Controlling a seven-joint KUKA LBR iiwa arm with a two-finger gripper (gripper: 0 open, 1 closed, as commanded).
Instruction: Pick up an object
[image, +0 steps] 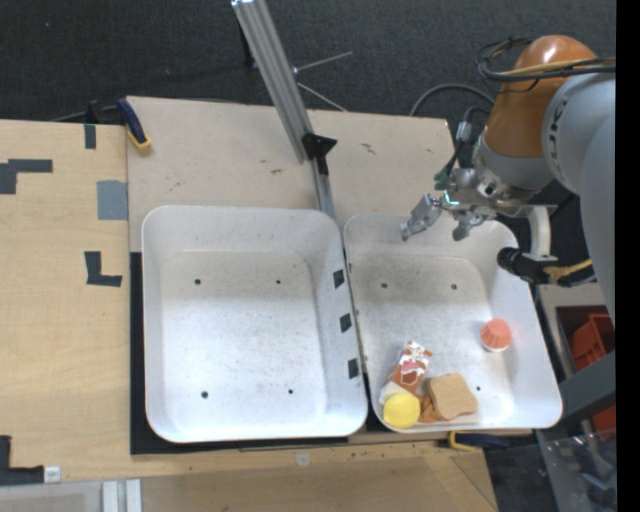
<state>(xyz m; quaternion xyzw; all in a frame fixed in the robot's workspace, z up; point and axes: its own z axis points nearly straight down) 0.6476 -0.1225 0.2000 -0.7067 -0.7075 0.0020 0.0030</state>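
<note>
Grey two-finger gripper (437, 221) hangs over the far edge of the right white plastic bin (520, 400), fingers apart, nothing between them. Candidates sit well apart from it at the near end: yellow ball (401, 410), tan bread-like block (452, 395), orange-white packet (410, 366), touching. Small pink cup (495, 335) stands alone. Risk: clustered items block a finger, causing a slip.

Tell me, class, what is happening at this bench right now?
A grey robot arm reaches in from the right, its gripper open above the far edge of the right bin, holding nothing. The yellow ball, tan block, red-and-white item and small orange object lie untouched near that bin's front.
</note>
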